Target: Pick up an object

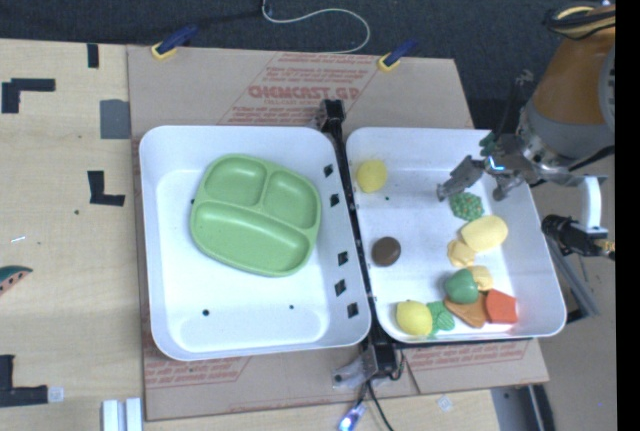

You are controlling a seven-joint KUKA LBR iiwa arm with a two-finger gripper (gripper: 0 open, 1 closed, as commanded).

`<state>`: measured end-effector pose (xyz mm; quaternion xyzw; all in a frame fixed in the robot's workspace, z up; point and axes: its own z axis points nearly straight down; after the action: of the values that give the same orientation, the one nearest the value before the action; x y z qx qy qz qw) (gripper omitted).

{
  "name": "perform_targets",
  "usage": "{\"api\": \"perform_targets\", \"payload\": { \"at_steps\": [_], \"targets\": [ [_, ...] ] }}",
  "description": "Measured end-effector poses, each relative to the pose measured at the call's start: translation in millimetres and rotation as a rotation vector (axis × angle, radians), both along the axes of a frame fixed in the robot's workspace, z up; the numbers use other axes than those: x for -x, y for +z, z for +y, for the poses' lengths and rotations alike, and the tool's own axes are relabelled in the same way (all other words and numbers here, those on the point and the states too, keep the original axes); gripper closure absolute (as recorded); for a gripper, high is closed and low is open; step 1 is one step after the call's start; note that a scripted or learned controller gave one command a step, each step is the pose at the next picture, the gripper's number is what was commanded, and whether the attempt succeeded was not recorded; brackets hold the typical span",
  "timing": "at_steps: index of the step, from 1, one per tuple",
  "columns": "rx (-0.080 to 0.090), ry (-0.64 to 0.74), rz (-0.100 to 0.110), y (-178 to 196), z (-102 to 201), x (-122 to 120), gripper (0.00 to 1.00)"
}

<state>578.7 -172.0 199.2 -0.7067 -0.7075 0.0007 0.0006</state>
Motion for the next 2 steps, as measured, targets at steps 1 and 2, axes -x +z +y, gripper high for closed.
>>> {"api": "perform_targets", "payload": {
  "at_steps": [1,2],
  "targets": [
    [0.001,0.005,-0.02,211.9,57.5,58.5,0.0],
    [0.002,0.001,-0.002,211.4,55.9,58.4,1.0]
  ]
}}
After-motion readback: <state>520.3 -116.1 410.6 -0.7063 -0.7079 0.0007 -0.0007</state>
